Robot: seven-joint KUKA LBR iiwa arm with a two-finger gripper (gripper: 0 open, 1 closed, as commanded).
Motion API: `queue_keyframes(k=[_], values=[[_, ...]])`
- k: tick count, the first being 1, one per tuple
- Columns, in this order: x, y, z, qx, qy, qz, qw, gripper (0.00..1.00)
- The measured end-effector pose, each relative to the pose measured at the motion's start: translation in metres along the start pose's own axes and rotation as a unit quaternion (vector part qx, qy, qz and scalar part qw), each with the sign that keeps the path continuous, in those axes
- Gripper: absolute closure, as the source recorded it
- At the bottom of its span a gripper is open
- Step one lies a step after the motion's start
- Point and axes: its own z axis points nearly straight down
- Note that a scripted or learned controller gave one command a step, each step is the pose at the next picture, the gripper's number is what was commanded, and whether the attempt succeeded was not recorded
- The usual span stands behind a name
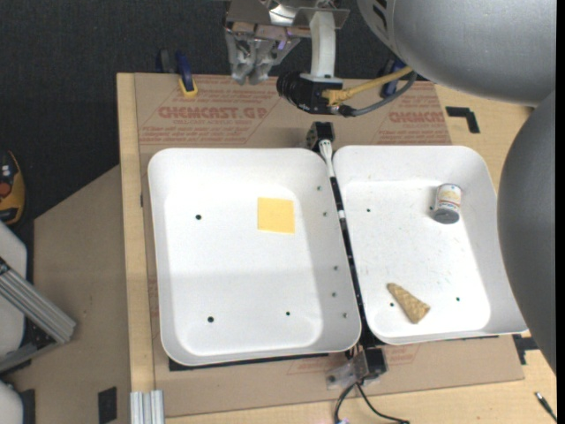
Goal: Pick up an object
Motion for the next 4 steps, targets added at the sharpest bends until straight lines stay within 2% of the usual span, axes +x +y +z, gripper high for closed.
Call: queue_keyframes(k=[1, 2, 3, 4], values=[[0.001, 0.024, 0.074, 0.01, -0.004, 0.001, 0.9999, 1.0], [0.002, 0.026, -0.102, -0.002, 0.0, -0.001, 1.0, 1.0], [0.0, 0.022, 0.08, 0.017, -0.006, 0.002, 0.9998, 1.0], [0.002, 0.027, -0.128, -0.002, 0.0, -0.001, 1.0, 1.0]])
